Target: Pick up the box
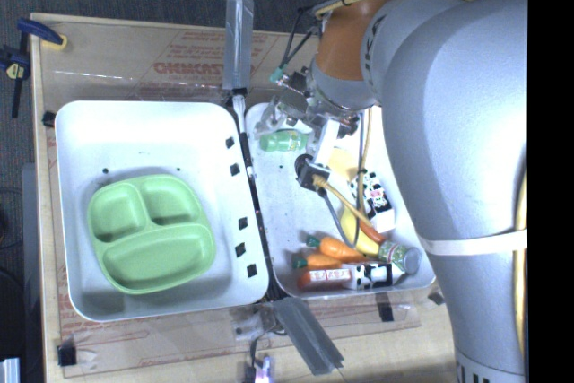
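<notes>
In the right bin [287, 220], a small black-and-white box [378, 200] lies near the right wall, partly under the arm. A longer red, white and black box [345, 277] lies along the front wall. My gripper [283, 110] hangs over the bin's far left corner, just above a pale green bottle-like item [280, 140]. It is well away from both boxes, and I see nothing held in it.
Two carrots [332, 248] and a green-capped bottle [401, 258] crowd the front of the right bin. A yellow item [343, 164] lies under the wrist. The left bin [81, 126] holds a green divided plate [151, 231]. The arm's bulk covers the right side.
</notes>
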You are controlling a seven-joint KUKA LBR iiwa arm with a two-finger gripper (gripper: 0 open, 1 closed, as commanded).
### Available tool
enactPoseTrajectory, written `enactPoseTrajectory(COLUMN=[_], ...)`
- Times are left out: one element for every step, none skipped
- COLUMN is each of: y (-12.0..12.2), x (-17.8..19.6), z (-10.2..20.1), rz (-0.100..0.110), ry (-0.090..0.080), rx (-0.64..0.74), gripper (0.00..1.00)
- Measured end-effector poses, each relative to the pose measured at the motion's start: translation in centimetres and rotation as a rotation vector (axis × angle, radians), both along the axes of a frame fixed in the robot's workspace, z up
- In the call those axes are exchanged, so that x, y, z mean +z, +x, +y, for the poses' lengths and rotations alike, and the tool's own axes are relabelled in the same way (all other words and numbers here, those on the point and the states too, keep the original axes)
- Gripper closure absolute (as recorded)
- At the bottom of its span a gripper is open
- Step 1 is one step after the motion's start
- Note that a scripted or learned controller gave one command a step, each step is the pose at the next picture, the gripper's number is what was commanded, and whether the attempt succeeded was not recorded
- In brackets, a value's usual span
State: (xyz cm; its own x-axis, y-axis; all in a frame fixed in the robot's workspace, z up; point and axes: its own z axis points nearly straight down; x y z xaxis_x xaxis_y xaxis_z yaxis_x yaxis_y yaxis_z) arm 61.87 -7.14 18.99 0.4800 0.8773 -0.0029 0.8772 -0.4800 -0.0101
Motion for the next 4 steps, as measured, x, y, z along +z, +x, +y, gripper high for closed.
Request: enactPoseTrajectory(y=[-6.0,-6.0,-8.0,-10.8], x=[-5.9,-5.1,-10.1,-1.3], z=[-1.9,-1.9,-8.5,-10.6], rz=[-0.005,-0.001,-0.002,-0.002], ry=[-0.001,0.000,-0.001,-0.005], rx=[-0.004,0.000,-0.171,-0.860], gripper=[0.00,1.00,1.00,1.00])
